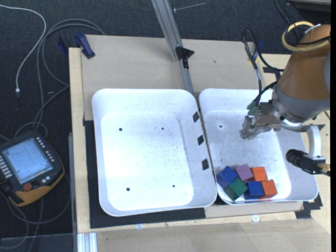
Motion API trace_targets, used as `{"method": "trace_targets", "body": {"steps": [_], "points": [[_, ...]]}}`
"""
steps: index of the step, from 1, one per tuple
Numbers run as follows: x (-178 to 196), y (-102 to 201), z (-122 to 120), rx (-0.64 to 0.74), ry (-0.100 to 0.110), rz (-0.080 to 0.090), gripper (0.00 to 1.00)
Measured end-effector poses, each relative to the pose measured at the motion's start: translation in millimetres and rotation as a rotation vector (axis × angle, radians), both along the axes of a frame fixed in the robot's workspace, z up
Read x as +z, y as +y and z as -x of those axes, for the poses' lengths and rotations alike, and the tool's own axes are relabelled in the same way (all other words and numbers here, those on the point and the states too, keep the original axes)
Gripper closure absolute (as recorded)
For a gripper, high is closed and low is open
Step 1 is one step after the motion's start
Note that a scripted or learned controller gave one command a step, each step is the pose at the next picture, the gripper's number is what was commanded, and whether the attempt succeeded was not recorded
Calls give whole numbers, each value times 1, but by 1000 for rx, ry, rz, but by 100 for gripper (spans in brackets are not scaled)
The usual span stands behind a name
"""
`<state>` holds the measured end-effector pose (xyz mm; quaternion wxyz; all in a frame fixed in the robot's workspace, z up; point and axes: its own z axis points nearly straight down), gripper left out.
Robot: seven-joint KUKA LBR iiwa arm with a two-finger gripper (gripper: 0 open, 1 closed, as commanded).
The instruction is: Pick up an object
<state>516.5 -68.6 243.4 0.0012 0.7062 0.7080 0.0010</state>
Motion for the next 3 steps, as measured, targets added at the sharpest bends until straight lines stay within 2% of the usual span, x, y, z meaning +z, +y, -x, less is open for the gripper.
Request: {"method": "trace_targets", "body": {"steps": [1,2,3], "points": [[-1,0,0,0,2,0,0],[24,-29,-42,-2,-4,2,0],[-60,-58,-21,-6,14,-2,0]]}}
